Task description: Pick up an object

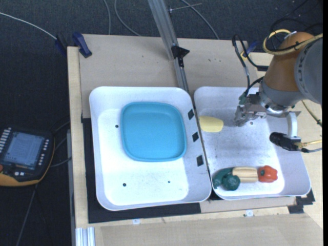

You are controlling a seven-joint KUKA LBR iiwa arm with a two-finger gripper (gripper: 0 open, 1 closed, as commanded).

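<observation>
At the 9 o'clock edge, one handheld control pendant (21, 155) is seen lying on the dark floor beside the bench. Two blue clamps are counted along the bench's far edge: one at 11 o'clock (81, 44), one at 1 o'clock (249, 47). Two white bins are set side by side. In the left bin (105, 183), one item is counted: a blue square plate (153, 130), laid flat toward the bin's 12 o'clock half. One metal pole (165, 27) is seen slanting down from 12 o'clock to the seam between the bins.

In the right bin (220, 142), four objects are counted. One pale yellow piece (211, 124) is lying at the bin's 9 o'clock side, just beside the dividing wall. Along the 6 o'clock edge, three are lined up touching: one dark green piece (227, 180), one tan cylinder (245, 174), one red piece (267, 173).

The gripper (247, 115) is hung over the right bin's 12 o'clock half, near the yellow piece but apart from it. Nothing is seen between its fingers; whether the jaws are open or closed cannot be told from this angle.
</observation>
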